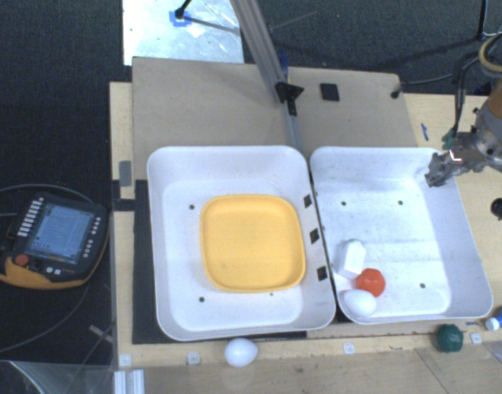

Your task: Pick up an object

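In the right bin (398, 179), near its front left corner, lie a red ball (370, 282), a white block (352, 257) just behind it and a white egg-shaped object (360, 303) in front of it. A yellow square plate (253, 241) rests in the left bin (177, 187). My gripper (439, 174) hangs over the right bin's far right edge, well away from the three small objects. Nothing shows between its dark fingertips.
A white egg (241, 351) lies on the bench in front of the left bin. A green ball (449, 337) and a blue-capped item (501, 320) sit at the front right. A teach pendant (52, 239) lies on the floor at the left. A metal pole (263, 39) slants behind the bins.
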